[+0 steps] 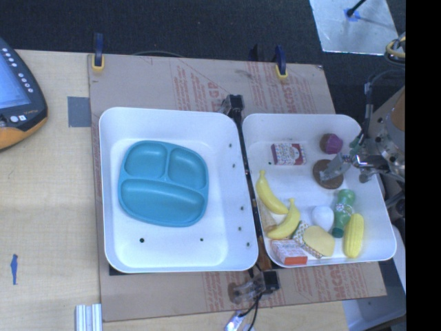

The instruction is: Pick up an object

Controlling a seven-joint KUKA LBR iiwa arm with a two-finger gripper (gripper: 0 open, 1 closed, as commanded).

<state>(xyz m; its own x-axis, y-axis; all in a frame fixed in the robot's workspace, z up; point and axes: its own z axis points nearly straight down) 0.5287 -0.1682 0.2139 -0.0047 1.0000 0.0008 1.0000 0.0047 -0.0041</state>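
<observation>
Table (48,185) light wood, with a brown cardboard sheet (207,88) clamped over it; two white bins side by side on the sheet. Left bin (117,247) carries a blue divided plate (164,183), lying flat, left of centre. Right bin (372,254) carries the small items, mostly crowded toward its near end: two bananas (275,209) touching end to end near the left wall; corn cob (353,235) by the right wall; yellow lemon-like piece (318,240); white egg-like ball (322,216); green piece (344,202); small packet (287,153) toward the far end; purple piece (332,143) in the far right corner; brown disc (328,174) between them.

Claw (344,163) reaches in from the right, over the right bin, just beside the brown disc; cannot tell whether it is spread or pressed together, nor whether it touches the disc.

Likely target, judged by nearness: brown disc. Looks like light, stiff toy plastic, probably smooth and slippery; low profile, so best taken across its edges from above; a shallow grip could slide off.

Hard to read: arm cut off at right edge; identity of the green and purple pieces uncertain; disc partly covered by the claw.
</observation>
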